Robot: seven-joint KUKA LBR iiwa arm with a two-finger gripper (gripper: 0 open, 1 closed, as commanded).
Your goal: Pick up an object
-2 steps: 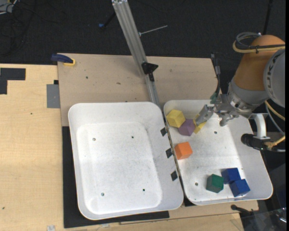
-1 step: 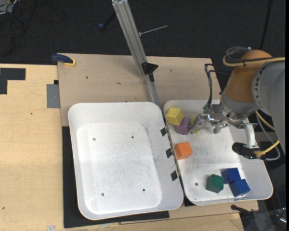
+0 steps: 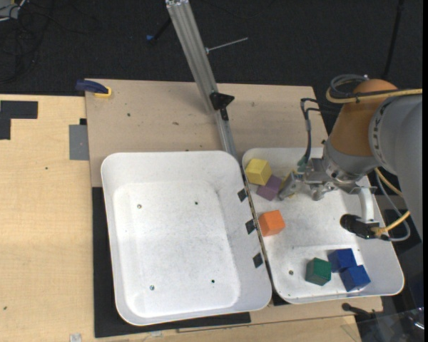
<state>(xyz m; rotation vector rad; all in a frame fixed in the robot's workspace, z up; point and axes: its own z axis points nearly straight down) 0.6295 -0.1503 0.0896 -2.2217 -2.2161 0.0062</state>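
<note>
The right white bin (image 3: 321, 226) holds several blocks. A yellow cube (image 3: 257, 170) sits at its far left, with a purple block (image 3: 269, 189) touching it just in front. An orange cube (image 3: 272, 222) lies near the bin's left wall. A green cube (image 3: 317, 271) and a blue block (image 3: 348, 267) rest close together near the front edge. My gripper (image 3: 294, 185) is low in the bin, right beside the purple block on its right side. Nothing visibly sits in its grasp.
The left white bin (image 3: 178, 241) lies beside the right one. A slanted aluminium bar (image 3: 200, 63) rises behind the bins. Black clips (image 3: 250, 225) line the divide between the bins. The grey arm (image 3: 371, 141) and its cables cover the right bin's far right.
</note>
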